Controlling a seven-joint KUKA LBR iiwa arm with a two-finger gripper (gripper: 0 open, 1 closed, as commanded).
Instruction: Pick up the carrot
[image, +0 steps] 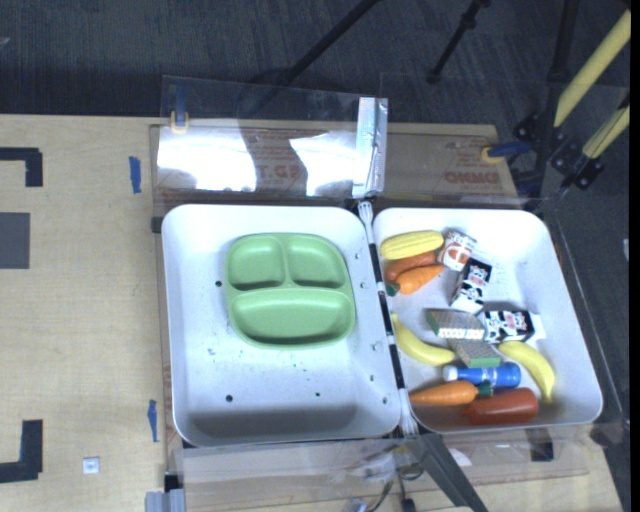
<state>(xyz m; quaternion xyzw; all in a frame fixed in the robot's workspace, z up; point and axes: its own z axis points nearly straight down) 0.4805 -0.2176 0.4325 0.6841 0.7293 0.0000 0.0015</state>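
Two shallow white bins sit side by side on a wooden bench, seen from above at a slant. The left bin (185, 330) holds a green divided plate (290, 288) near its centre.

The right bin (565, 290) is crowded with toy food. The carrot (418, 278) lies at about 10 o'clock in this bin, close to the wall shared with the left bin. Its long axis is tilted, running from 8 o'clock up to 2 o'clock, and its lower end lies just beside that wall. Which end is the tip is too small to tell. A yellow corn cob (411, 243) lies just above it, nearly parallel, and a small red and white can (457, 250) sits at its upper end.

A second orange carrot-shaped piece (443, 394) lies at 7 o'clock in the same bin. Its long axis is almost level, narrowing toward 9 o'clock. It touches a red sausage (502, 406) at 4 o'clock from it, and a blue-capped bottle (488, 376) lies just above.

Two bananas curve through the bin, one (420, 346) at 9 o'clock and one (536, 368) at 4 o'clock, with black and white cartons (508, 323) between them.

Whether the pincer is spread or pressed together cannot be told.
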